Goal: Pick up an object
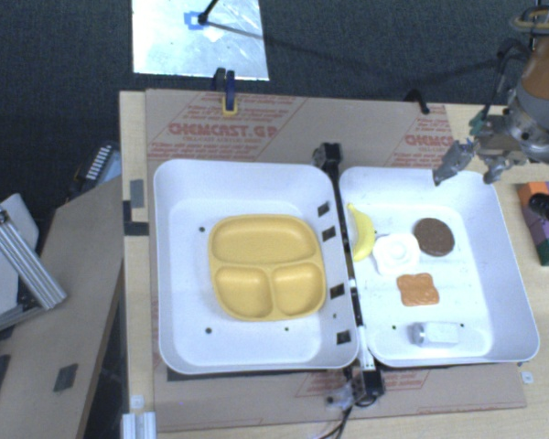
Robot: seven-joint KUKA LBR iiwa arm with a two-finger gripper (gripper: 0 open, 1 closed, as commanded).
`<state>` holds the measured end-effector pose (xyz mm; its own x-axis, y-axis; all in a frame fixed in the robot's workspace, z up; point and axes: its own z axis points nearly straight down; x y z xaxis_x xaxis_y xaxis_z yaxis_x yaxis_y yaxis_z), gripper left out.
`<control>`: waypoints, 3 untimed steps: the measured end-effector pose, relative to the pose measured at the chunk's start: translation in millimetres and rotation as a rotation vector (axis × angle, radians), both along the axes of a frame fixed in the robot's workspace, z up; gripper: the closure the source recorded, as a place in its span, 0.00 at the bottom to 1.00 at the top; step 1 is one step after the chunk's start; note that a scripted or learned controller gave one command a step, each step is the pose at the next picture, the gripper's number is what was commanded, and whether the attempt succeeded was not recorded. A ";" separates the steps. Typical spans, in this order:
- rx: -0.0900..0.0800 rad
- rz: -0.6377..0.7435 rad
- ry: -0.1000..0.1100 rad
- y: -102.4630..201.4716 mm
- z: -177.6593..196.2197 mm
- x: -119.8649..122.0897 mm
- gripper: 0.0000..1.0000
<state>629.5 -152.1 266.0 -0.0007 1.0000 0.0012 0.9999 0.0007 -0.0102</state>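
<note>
The right bin (511,273) holds a yellow banana (362,231), a white round lid (396,251), a brown round cookie (434,236), an orange toast-shaped piece (418,289) and a small white-grey block (436,334). A yellow three-compartment tray (261,265) lies in the left bin (178,245). My gripper (465,172) hangs over the right bin's far edge, above and behind the cookie. It is open, its two fingers spread apart with nothing between them.
The two bins meet at a black-clipped divider (339,245). A yellow clamp (229,97) sits on the cardboard behind the left bin. Coloured blocks (547,222) lie at the right edge. An aluminium rail (18,254) leans at the left.
</note>
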 end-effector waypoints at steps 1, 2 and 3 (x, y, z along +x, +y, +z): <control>-0.002 0.002 -0.012 0.4 7.7 1.8 0.00; -0.002 0.002 -0.010 5.8 -36.2 -2.8 0.00; -0.001 0.001 -0.009 5.2 -96.5 3.6 0.00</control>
